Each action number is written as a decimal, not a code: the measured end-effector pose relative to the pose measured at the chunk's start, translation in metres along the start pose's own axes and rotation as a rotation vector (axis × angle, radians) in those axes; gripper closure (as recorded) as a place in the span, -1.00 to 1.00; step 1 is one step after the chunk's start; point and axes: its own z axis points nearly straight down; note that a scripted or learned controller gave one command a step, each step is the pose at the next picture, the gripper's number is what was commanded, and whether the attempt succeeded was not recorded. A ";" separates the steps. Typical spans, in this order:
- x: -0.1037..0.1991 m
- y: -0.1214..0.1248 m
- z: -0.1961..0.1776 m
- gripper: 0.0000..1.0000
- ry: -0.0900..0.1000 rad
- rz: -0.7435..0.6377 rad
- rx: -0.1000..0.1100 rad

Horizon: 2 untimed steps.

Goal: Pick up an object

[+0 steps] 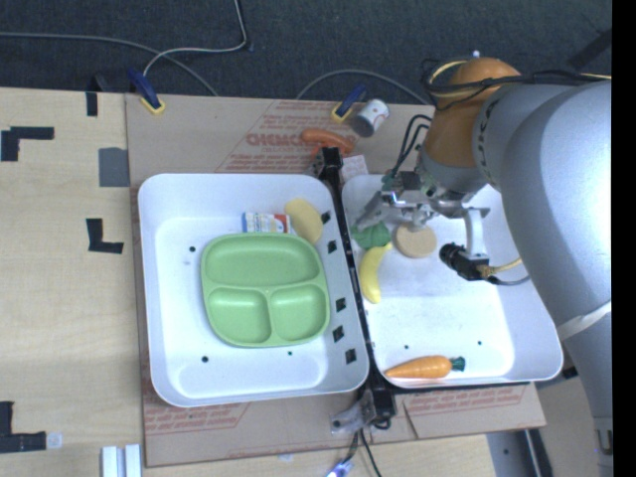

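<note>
My gripper (398, 210) hangs low over the back left corner of the right bin (452, 318), under the orange wrist band. Just below it lie a green leafy toy (373, 235) and a tan round disc (414, 241), both very close to the gripper. A yellow banana (372, 272) lies along the right bin's left wall. An orange carrot (422, 368) rests at that bin's front edge. I cannot see anything held.
The left bin (159, 266) holds a green divided plate (264, 288), a small carton (264, 224) and a yellow fruit piece (306, 220). Behind the bins sit an orange sausage-like toy (328, 138) and a small white cylinder (370, 117). The big grey arm covers the right side.
</note>
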 end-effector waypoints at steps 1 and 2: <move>-0.010 -0.016 -0.001 -1.00 -0.001 -0.001 -0.009; -0.026 -0.010 -0.011 -1.00 0.001 0.001 0.006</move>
